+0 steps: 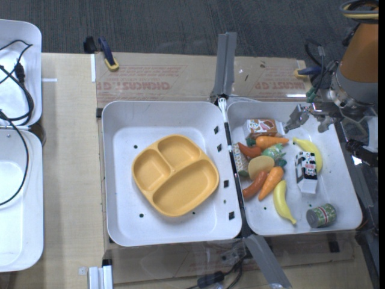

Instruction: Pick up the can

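The can point(321, 215), green-labelled with grey metal ends, lies on its side in the near right corner of the right bin point(344, 179). My gripper point(311, 120) hangs over the far right part of that bin, well behind the can and above the bin floor. Its fingers are spread open and hold nothing. The orange wrist band point(363, 54) rises above it at the right edge.
Beside the can lie a yellow banana point(283, 202), a white milk carton point(306, 171), carrots point(271, 183), a second banana point(311, 149) and a snack box point(262, 127). The left bin point(118, 161) holds a yellow divided plate point(175, 174). A grey divider post point(225, 65) stands between the bins.
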Controlling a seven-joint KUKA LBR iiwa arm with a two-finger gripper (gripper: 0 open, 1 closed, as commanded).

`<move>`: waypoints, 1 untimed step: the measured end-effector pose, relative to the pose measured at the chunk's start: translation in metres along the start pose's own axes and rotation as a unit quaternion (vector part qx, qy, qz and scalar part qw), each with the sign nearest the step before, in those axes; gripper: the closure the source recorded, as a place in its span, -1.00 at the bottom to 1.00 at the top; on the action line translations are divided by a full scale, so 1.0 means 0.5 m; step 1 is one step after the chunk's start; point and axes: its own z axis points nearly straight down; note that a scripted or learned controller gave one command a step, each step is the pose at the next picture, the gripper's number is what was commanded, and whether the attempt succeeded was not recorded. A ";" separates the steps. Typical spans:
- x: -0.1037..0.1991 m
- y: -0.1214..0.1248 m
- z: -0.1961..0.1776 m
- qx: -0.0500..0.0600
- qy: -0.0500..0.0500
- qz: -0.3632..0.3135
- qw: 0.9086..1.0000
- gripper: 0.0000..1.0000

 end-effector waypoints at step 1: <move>0.041 -0.003 0.084 0.000 0.000 0.028 1.000 -1.00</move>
